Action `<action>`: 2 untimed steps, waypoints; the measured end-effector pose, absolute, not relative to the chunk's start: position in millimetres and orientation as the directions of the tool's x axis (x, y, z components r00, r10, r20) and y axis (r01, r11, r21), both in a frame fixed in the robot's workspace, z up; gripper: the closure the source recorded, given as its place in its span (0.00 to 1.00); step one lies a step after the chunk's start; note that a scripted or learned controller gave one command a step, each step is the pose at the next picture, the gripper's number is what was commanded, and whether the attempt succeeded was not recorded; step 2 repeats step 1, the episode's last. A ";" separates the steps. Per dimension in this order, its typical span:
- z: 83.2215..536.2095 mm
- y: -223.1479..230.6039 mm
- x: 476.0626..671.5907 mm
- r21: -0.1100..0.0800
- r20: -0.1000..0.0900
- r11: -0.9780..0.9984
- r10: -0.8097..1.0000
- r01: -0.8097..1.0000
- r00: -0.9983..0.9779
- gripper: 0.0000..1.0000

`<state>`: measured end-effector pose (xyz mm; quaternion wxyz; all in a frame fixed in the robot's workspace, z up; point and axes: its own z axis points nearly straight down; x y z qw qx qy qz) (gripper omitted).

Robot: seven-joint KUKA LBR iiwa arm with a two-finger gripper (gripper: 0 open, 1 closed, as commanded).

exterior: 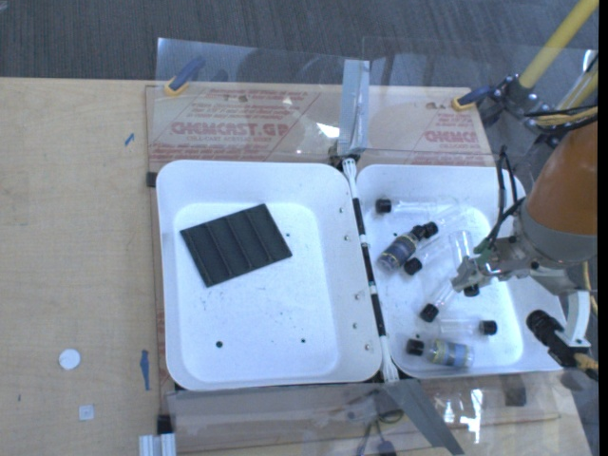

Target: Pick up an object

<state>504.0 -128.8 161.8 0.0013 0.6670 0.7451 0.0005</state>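
The jaws [472, 278] hung over the right bin [508, 345] near its 3 o'clock edge, whether open or closed unclear, among scattered clear vials [407, 248]. The left bin [171, 283] held a dark ribbed slab [236, 243] toward 10 o'clock, with open floor around it.

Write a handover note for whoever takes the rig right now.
Claw: low over the right bin; grip can't be judged from this view, and nothing is seen held.
Things: clear vials with black caps lie scattered in the right bin, one near its left wall, one near its front. A dark ribbed slab lies in the left bin.
Done: no pick seen.
Left: grasp and lift one thing.
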 end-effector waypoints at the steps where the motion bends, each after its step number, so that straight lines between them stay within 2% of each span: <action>1: 212.4 -71.2 538.7 0.001 0.000 0.101 0.995 0.995 -0.101 1.00; 2: 212.4 -71.2 538.7 0.001 0.000 0.101 0.995 0.995 -0.101 1.00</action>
